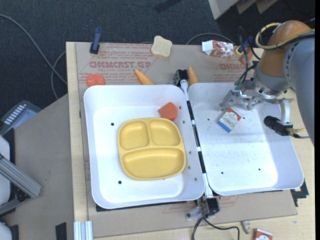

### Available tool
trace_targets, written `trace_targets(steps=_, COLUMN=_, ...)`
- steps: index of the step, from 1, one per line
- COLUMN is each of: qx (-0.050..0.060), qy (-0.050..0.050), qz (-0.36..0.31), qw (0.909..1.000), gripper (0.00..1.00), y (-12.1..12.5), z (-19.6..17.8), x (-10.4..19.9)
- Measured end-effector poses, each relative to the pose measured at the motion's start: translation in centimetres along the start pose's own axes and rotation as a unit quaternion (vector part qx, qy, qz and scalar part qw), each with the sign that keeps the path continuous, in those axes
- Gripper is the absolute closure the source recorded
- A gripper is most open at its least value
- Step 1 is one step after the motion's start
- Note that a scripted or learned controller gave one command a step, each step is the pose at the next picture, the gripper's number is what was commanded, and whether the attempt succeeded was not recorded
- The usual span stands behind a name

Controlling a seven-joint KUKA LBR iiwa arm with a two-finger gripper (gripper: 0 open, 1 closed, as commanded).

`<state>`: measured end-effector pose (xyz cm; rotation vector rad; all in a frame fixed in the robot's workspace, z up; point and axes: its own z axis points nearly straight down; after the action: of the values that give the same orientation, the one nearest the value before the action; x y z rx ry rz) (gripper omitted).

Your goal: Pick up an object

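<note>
A small white carton with red and blue print (230, 120) lies flat in the far half of the right bin (250, 174). My gripper (236, 102) hangs just behind it, over the bin's far edge, open with nothing between its fingers. In the left bin (100, 149) a yellow divided plate (150, 148) sits in the middle. An orange block (168, 111) rests just beyond the plate's far right corner.
Behind the bins, on the brown board, lie a slice of toy bread (161, 46), a carrot (144, 77), an orange disc (95, 79), a blue clip (95, 40) and a small milk carton (217, 48). The right bin's near half is bare white floor.
</note>
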<state>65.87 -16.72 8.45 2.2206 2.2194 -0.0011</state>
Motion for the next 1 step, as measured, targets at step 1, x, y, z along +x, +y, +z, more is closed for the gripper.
trace_targets(steps=1, qx=-0.002, qy=-0.001, qz=-0.001, qw=1.0, gripper=1.0, y=0.14, z=-1.13, x=0.06)
